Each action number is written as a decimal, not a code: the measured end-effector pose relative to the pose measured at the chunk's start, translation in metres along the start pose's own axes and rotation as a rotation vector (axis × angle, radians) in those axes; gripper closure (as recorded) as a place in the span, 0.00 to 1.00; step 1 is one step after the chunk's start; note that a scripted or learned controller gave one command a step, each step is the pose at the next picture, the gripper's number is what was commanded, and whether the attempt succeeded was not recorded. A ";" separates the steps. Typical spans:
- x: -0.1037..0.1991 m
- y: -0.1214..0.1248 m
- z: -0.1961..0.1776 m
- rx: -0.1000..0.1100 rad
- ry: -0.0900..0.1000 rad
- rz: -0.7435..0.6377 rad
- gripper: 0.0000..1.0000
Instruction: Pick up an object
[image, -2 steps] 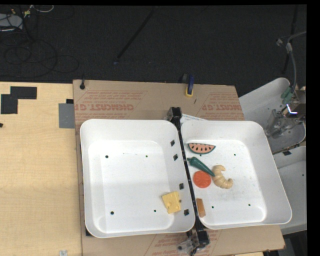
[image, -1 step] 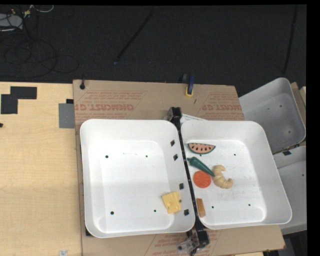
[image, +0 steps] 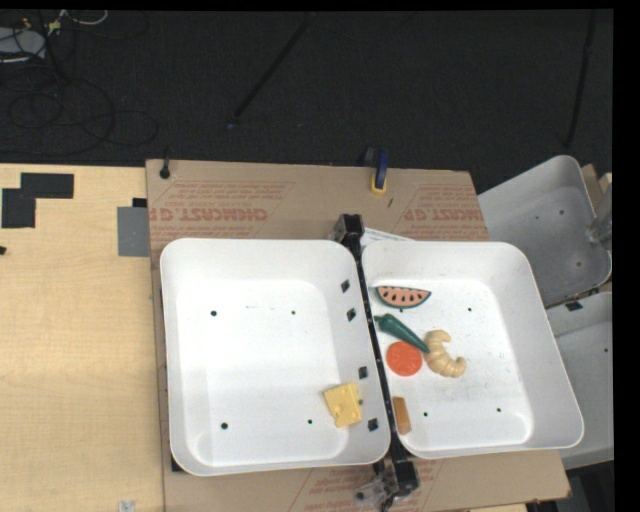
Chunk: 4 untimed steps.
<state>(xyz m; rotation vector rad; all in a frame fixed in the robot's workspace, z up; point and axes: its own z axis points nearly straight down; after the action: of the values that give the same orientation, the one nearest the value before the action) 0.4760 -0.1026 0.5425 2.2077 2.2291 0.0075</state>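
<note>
Two white bins sit on a cardboard sheet (image: 300, 200) on the pale wood counter (image: 70, 330); dark floor fills the upper frame. Left bin (image: 200, 270) holds a cheese wedge (image: 343, 405). Right bin (image: 510, 280) holds a watermelon slice (image: 402, 296), croissant (image: 445, 355) and red disc (image: 404, 359).

Pale grey flat panel (image: 540, 228) at the right side beside the bench, rounded upper corner, smooth matte surface, a few small dark dots like screw holes, a lower grey slab below it, its link to the arm unclear
</note>
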 end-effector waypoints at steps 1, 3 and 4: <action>0.063 0.001 0.005 0.010 0.001 0.002 1.00; 0.190 -0.001 0.138 0.025 -0.003 0.004 1.00; 0.148 0.027 -0.003 -0.007 0.000 0.013 1.00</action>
<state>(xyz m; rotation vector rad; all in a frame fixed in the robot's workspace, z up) 0.5016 0.0452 0.5453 2.2190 2.2106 0.0145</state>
